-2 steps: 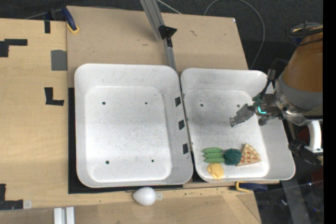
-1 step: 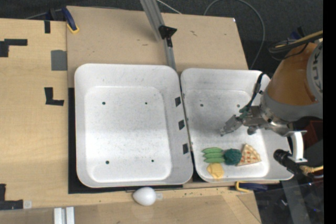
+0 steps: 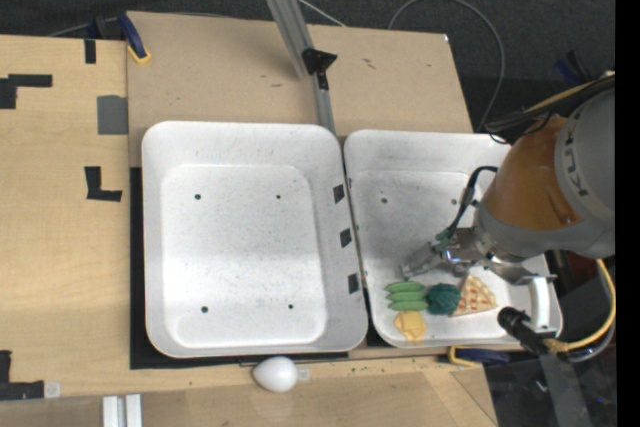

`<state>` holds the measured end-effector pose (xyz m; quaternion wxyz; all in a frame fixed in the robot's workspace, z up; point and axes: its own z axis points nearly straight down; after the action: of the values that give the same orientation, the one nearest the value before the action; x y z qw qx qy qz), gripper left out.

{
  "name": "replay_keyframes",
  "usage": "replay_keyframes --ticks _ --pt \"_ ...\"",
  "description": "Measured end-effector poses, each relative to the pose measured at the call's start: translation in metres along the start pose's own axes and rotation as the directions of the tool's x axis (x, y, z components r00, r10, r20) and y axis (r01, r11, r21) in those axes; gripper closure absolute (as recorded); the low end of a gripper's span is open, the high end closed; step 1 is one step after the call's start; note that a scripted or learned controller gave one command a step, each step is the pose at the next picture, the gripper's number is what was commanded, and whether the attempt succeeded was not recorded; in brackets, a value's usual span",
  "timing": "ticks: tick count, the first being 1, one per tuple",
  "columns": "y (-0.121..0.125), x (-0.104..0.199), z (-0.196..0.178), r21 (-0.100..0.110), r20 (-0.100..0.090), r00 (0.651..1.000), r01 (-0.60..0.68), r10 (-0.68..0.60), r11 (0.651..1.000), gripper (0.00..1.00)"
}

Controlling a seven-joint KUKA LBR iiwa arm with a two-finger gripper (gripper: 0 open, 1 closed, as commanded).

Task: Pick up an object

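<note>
My gripper [image 3: 422, 262] hangs low inside the right bin [image 3: 400, 175], reaching in from the orange-banded wrist on the right. Just below its tip, a small cluster lies in the bin's front corner. It is made up of a green pea pod [image 3: 406, 293], a dark green broccoli-like piece [image 3: 441, 298], a yellow piece [image 3: 410, 323] and a pizza slice toy [image 3: 477, 296]. The gripper tip sits slightly above and behind the pea pod. I see nothing held in it.
The left bin [image 3: 170, 165] sits beside the right one, with a raised divider between them. A white egg [image 3: 275, 374] lies on the bench in front of the left bin. A grey pole [image 3: 285, 0] slants in from the top. Cables run behind the right bin.
</note>
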<state>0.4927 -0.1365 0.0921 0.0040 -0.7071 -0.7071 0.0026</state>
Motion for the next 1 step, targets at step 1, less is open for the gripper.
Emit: replay_keyframes --ticks 1 --pt "0.0001 0.0001 0.0026 -0.008 0.003 1.000 0.001 -0.001 1.000 0.00"
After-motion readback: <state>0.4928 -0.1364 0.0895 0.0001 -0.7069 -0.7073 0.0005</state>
